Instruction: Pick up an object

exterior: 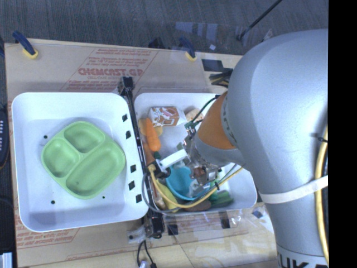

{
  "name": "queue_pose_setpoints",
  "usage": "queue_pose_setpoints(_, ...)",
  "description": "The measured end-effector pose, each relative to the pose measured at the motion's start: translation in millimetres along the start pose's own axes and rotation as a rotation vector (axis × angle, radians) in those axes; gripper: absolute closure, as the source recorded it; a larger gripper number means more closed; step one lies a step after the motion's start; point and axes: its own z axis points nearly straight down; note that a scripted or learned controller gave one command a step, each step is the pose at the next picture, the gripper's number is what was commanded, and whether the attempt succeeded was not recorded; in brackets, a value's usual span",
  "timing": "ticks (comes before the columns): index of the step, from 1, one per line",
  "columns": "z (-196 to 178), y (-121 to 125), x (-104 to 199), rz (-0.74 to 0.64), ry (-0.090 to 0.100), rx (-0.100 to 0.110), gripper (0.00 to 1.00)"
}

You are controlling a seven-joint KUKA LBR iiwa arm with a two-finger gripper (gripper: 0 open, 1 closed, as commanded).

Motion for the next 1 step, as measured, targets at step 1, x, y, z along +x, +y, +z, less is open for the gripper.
queue_pose_setpoints(1,-0.2,-1.5,-24.1,-0.353,0.004,0.000,0.00)
